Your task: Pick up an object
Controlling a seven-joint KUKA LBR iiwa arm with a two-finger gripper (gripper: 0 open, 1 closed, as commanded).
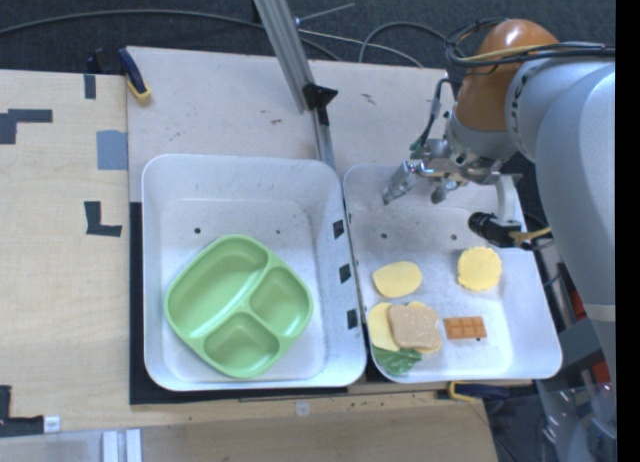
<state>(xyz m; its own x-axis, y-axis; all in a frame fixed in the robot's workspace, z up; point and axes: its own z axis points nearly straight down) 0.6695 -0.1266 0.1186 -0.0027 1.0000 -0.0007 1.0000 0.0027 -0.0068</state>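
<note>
Camera view leaves the hand (412,182) small and blurred at the right bin's (520,350) far edge; whether it is open I cannot tell. Food pieces (397,279) lie nearer, apart from it.

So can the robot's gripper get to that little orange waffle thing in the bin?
Probably yes. The orange waffle piece lies flat with bare bin floor around it, and the gripper hangs above the same right bin.

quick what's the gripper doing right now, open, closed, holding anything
Gripper: over the far end of the right bin; nothing seen between its fingers; open or closed cannot be told.
</note>
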